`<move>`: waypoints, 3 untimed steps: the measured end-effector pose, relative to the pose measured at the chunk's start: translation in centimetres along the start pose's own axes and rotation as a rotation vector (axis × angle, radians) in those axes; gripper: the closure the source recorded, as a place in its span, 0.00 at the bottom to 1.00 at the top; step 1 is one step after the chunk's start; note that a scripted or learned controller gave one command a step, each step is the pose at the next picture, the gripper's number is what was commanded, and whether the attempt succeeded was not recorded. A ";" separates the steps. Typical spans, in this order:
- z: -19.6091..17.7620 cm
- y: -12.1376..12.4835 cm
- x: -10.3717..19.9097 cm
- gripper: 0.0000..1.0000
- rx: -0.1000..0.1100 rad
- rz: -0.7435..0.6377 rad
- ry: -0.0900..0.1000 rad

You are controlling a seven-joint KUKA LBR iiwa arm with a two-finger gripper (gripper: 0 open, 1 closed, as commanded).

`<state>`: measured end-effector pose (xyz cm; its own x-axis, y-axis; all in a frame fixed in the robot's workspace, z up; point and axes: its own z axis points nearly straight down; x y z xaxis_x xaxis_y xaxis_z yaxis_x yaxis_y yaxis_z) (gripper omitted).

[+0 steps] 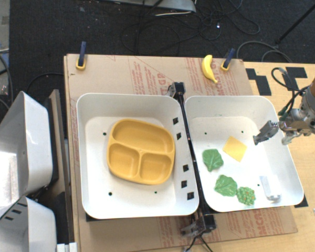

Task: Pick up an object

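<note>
The end effector (277,130) hangs over the right bin (220,105), close to its right edge. Its two fingers are spread apart and hold nothing. The yellow square (235,148) lies near the middle of this bin, to the left of the end effector and a bit lower. Three green pieces sit nearer the front edge. The left bin (94,105) holds a yellow tray (141,151). A banana (209,69) lies on the counter (131,70) behind the bins.
</note>
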<state>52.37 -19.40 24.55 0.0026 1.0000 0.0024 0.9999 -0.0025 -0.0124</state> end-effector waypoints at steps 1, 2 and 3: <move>-0.7 0.2 0.1 0.00 -0.012 -0.004 -0.003; 5.3 1.0 0.6 0.00 -0.009 -0.002 -0.001; 11.6 0.8 1.2 0.00 -0.006 -0.001 0.000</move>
<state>53.05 -18.19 12.93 0.0014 1.0000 0.0023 1.0000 -0.0013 -0.0063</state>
